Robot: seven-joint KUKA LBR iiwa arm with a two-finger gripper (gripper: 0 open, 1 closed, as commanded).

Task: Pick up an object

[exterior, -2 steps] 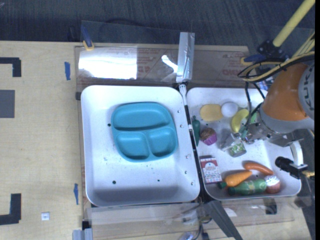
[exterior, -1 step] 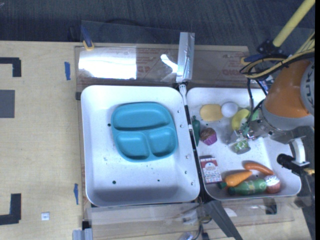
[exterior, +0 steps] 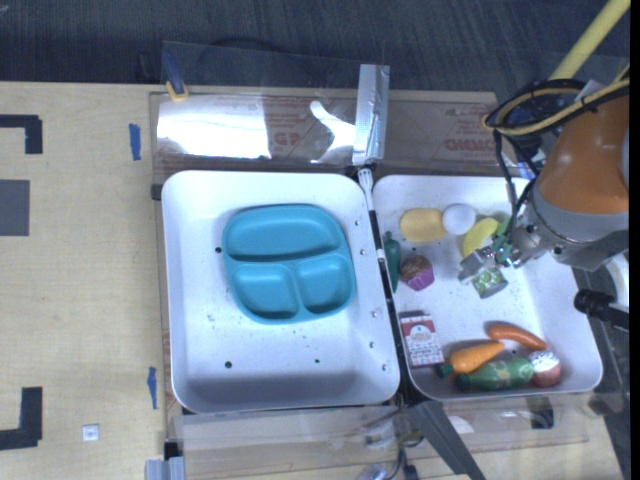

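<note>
Camera view: arm over the right bin of toys.

Nearest lie a carrot (exterior: 478,354) and green bottle (exterior: 497,372) beside a red carton (exterior: 421,340); farther back sit a purple fruit (exterior: 417,272), yellow lemon (exterior: 423,225) and white egg (exterior: 459,217). The gripper (exterior: 489,270) hangs between these; whether it is parted or closed is unclear. A blue tray (exterior: 288,262) fills the left bin (exterior: 190,298).

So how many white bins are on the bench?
2. The left bin holds a blue divided plate. The right bin holds the toy food, with the tool above it.
</note>
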